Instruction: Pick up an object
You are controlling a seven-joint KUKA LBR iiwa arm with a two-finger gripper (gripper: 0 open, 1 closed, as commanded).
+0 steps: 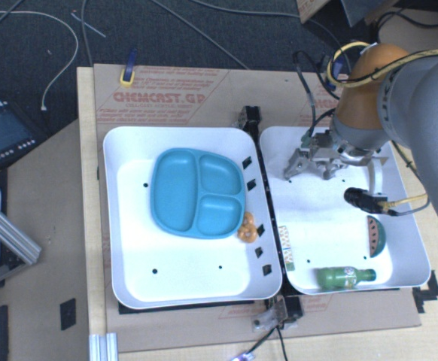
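Over the right bin (411,265), near its far edge, my gripper (314,165) hangs with its fingers spread apart and nothing between them. My grey arm (422,104) comes in from the right, the orange band (362,96) just above the wrist.

Below the fingers lies bare white floor. Nearer the bin's right wall lies one watermelon slice (375,236), a thin wedge with red flesh, dark seeds and a green rind on its outer curve. Along the near edge lies one green bottle (342,277) on its side, neck pointing right, with a pale label. Both lie well apart from my fingers. A black part on a yellow cable (362,198) sits between my gripper and the slice.

Across the divider, the left bin (129,262) holds one blue plate (196,192) with three compartments, flat and right way up. Touching its near right corner is one small orange-brown lump (247,230); what it is I cannot tell.
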